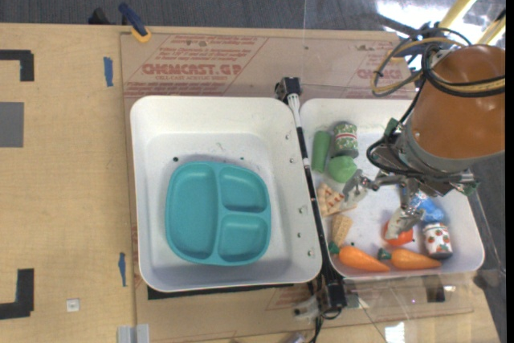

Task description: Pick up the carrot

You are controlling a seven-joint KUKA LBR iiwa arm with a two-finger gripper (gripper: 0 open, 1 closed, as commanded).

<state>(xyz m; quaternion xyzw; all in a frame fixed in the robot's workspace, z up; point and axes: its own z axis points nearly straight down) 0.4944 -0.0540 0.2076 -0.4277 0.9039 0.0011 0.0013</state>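
Observation:
Two orange carrots lie end to end along the front wall of the right bin (pixel 474 249): one carrot (pixel 363 258) at the front left, the other carrot (pixel 415 259) to its right. My gripper (pixel 385 199) hangs over the middle of that bin, below the orange band, behind and above both carrots. Its two metal fingers (pixel 356 186) stand apart, open, with nothing between them. Neither carrot touches the gripper.
The right bin also holds a green can (pixel 345 139), green pieces (pixel 340 167), crackers (pixel 329 198), a red-and-white item (pixel 397 234), a blue item (pixel 431 210) and a small spotted can (pixel 436 239). A teal divided plate (pixel 217 213) lies in the left bin (pixel 152 173).

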